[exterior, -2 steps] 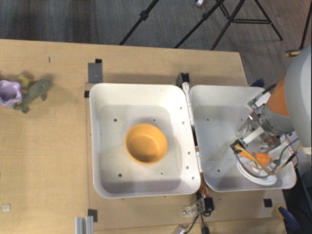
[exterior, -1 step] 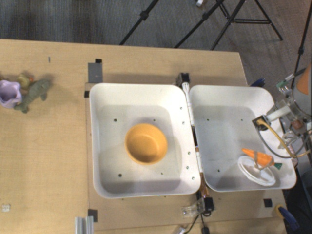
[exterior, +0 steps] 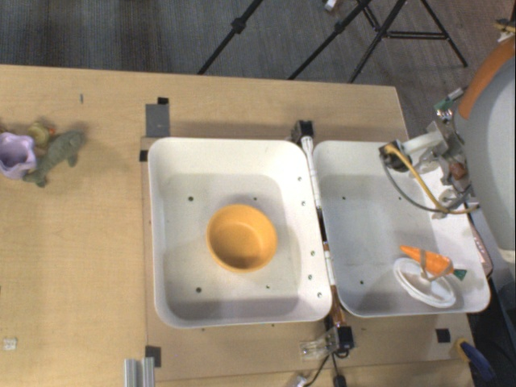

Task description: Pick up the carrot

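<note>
The carrot [exterior: 430, 260] is small and orange with a green tip pointing right. It lies in the near right corner of the right bin [exterior: 363, 216], resting on the rim of a small white plate [exterior: 422, 285]. The grey arm with its orange band enters from the upper right. Its gripper [exterior: 445, 161] hangs over the bin's far right side amid yellow and black cables, well behind the carrot and apart from it.
An orange bowl [exterior: 242, 237] sits in the middle of the left bin [exterior: 177, 216]. A purple toy [exterior: 14, 153] and a green toy animal [exterior: 56, 155] lie on the wooden bench at the far left. Tripod legs stand on the floor behind the bench.
</note>
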Robot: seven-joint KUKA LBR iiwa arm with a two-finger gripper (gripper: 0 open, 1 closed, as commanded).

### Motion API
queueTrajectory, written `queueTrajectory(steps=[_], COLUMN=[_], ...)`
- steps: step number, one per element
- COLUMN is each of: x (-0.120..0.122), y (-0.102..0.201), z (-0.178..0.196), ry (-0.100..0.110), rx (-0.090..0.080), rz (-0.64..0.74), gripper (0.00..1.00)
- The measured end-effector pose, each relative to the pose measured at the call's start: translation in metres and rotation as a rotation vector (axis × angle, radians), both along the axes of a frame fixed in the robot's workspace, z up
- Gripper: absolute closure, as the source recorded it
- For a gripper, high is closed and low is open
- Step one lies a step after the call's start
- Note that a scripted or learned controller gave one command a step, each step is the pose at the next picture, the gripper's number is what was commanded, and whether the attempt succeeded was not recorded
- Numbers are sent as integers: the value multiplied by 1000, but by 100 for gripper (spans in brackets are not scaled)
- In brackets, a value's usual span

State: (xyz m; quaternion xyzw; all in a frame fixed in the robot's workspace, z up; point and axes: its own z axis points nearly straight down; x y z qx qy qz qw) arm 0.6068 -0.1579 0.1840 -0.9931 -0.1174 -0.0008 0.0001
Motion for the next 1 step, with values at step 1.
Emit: queueTrajectory(steps=[1], x=[50], y=[-47], z=[-4], ry=[-1], rx=[-1], rz=[-26], gripper=[0])
